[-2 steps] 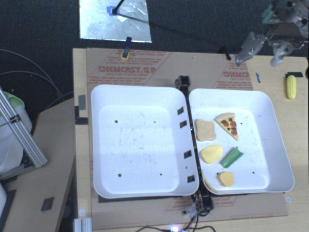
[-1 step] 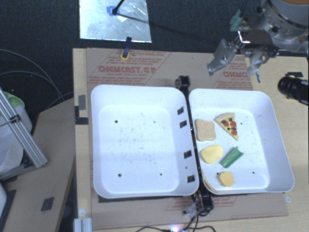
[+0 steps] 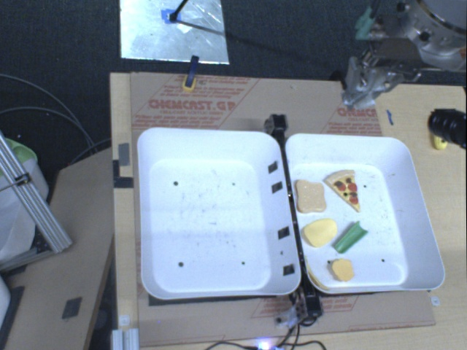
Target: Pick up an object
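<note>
Two white bins sit side by side on the bench, and all the stuff is in the right bin [image 3: 408,195]. The left bin [image 3: 204,210] has just a few dark specks on its floor.

Arm [image 3: 430,20] comes in from the top right corner, wrist angled down and to the left, so the gripper [image 3: 359,95] hangs over the cardboard sheet [image 3: 241,100] just past the right bin's far rim, not over the bin itself. It's well apart from every object. Honestly can't tell whether the pincer is spread or closed, it's just a grey blob at this angle. Nothing visible in it.

Inside the right bin, clustered toward its left side: a toast slice [image 3: 310,196], a pizza slice [image 3: 344,187] just right of it, a yellow round piece [image 3: 319,232] below the toast, a green piece [image 3: 349,237] right beside that, tilted, and a small orange-yellow chunk [image 3: 341,270] near the front wall.

Writing: the cardboard has red print, reads something like "CHEMCAST GP", partly fuzzy. The same red print shows near the gripper, unreadable.
</note>
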Robot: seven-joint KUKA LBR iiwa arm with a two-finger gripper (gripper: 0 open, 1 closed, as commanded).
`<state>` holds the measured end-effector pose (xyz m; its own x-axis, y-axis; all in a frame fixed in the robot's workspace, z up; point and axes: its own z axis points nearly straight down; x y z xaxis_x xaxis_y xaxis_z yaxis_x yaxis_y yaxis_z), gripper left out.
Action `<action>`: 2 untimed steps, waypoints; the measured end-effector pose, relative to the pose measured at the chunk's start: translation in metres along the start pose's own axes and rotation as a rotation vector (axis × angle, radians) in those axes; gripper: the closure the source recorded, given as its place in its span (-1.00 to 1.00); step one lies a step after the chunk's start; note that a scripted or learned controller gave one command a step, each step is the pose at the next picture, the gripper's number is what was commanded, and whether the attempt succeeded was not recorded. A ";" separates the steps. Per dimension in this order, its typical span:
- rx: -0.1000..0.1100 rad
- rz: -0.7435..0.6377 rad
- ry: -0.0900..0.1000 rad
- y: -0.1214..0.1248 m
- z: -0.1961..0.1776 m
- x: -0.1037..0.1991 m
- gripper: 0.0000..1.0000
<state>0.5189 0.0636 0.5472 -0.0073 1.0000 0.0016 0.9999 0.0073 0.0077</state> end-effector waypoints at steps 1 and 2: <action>0.006 -0.003 0.001 -0.033 0.012 0.057 1.00; 0.018 0.007 -0.004 -0.034 0.143 0.061 1.00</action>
<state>0.4859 0.1248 0.4040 -0.0005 1.0000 -0.0027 0.9999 0.0005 -0.0101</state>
